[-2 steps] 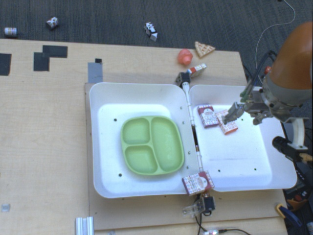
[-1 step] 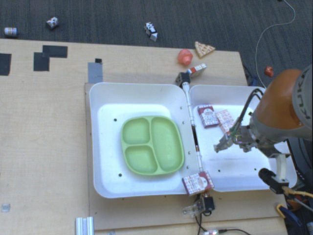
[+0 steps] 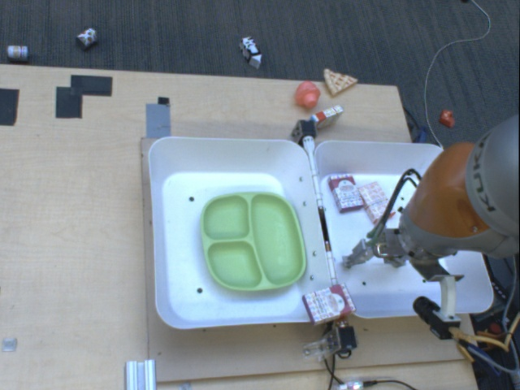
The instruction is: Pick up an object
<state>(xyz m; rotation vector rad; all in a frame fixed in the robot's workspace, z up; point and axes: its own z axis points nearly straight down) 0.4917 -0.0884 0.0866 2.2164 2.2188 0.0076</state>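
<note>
In the right bin, two small red-and-white packets lie near the back left: one and, beside it, a paler one. A third red-and-white packet rests on the front rim where the two bins meet. My gripper is low over the right bin's floor, left of centre, pointing left toward the divider. It is apart from all three packets, and nothing shows in it. The grey and orange arm hides the right part of that bin.
The left bin holds a green divided plate. Behind the bins on the bench lie a red ball, a pizza-slice toy and a small red-tipped stick. Cables and a clamp sit at the front edge.
</note>
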